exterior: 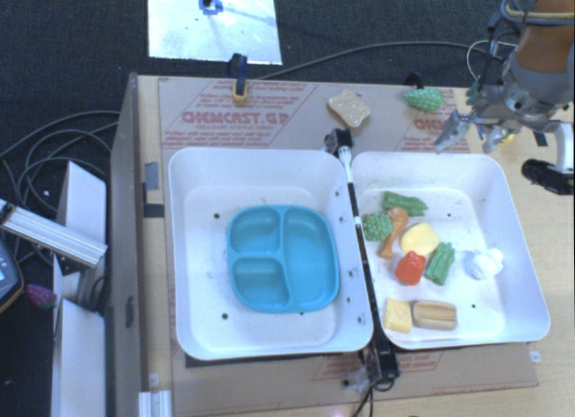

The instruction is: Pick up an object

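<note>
From the camera above the bench, the grey arm's two-finger gripper (473,134) hovers over the far right corner of the right-hand shallow white bin (521,253), its fingers spread apart and gripping nothing. Below it lie the plastic toy foods: a green bean pod (404,201), a yellow lemon-like lump (419,239), a red pepper (410,268), a cheese wedge (398,314) and a tan bread roll (435,315) (all well apart from the gripper). The left white bin (202,190) bears a light-blue sectioned plastic plate (282,258).
</note>
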Available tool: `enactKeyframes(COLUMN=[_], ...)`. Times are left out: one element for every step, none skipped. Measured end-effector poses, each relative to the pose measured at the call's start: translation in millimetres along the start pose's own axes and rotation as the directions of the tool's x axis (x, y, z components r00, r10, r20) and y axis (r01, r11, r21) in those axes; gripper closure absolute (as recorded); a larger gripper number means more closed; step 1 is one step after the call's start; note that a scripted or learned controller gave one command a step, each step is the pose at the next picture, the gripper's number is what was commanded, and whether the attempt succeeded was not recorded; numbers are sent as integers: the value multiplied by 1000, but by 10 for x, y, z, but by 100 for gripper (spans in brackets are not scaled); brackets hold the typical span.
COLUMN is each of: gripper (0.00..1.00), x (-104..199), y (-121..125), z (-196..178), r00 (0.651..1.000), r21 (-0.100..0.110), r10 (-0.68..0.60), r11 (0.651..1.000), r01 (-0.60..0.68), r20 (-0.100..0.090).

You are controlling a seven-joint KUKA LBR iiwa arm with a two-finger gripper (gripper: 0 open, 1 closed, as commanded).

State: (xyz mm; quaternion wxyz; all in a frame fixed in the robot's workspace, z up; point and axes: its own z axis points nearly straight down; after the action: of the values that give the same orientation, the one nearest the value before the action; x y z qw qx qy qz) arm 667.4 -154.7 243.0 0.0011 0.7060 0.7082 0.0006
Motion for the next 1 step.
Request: enactKeyframes(gripper=[0], x=[257], y=[-347], z=[1480], r00=[1000], r21=[5], r10=[2], r11=[1000], r01=[-2], r20=[-2])
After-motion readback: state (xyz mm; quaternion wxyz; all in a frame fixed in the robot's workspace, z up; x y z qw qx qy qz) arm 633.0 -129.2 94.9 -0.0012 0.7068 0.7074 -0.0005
